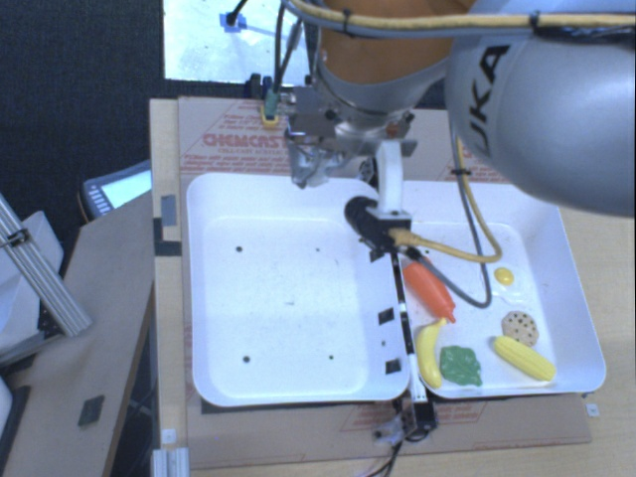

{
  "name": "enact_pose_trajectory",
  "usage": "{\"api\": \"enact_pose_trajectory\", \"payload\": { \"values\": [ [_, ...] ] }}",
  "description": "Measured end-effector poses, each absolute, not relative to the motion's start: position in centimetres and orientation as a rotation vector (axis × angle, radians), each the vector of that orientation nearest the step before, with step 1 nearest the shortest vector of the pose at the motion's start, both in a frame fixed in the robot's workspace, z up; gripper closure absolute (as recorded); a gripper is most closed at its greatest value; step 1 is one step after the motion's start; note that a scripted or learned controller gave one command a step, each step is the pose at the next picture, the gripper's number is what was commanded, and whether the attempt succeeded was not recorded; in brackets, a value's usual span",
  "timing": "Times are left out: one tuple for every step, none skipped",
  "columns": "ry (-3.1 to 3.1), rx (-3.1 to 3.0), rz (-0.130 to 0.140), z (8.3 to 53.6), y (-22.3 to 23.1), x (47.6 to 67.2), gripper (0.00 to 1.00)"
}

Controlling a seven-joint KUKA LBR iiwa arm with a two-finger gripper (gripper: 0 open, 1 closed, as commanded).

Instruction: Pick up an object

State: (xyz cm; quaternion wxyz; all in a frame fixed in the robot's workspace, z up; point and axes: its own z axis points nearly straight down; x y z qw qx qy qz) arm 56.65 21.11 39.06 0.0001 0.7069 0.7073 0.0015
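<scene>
Carrot [429,288]: well apart from tool [316,174], rightward and nearer the camera, long axis pointing roughly back toward tool. Cannot tell from here whether clenched or released, probably empty.

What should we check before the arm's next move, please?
1. Objects available: carrot, banana, corn and cookie lie in the right bin: ok.
2. Gripper over a target: it hangs at the left bin's far rim, away from all of them: not ok.
3. Corn clear of neighbours: it lies apart: ok.
4. Banana clear of neighbours: the green piece lies right against it: not ok.
5. Grip state: cannot tell.
</scene>
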Motion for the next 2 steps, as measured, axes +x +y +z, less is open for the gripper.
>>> {"api": "enact_pose_trajectory", "payload": {
  "values": [
    [2.227,2.210,0.021,50.0,23.6,56.0,1.00],
    [2.220,2.218,0.010,53.7,23.4,60.1,1.00]
  ]
}}
